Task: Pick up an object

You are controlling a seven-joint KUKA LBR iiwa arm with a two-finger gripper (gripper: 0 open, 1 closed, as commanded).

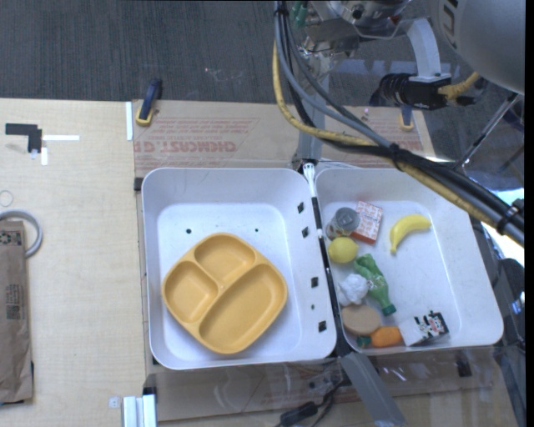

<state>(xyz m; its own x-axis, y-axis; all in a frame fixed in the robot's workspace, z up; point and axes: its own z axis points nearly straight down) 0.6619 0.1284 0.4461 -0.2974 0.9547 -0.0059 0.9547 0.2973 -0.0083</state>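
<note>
Orange round thing [385, 337] and small black-and-white carton [430, 327] lay at the near end of my right bin [467, 250].
Beyond them, along the bin's left side, sat a tan disc [362, 318], a green bottle [375, 283] and a lemon [343, 250], with a banana [409, 229] farther right. A yellow divided plate [225, 292] filled the left bin [158, 250]. My pincer [342, 21] hung above the far edge, well apart from everything; clenched or released, I could not tell.

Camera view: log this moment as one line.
right bin: banana, lemon, green bottle | left bin: yellow plate | nothing lifted
</note>
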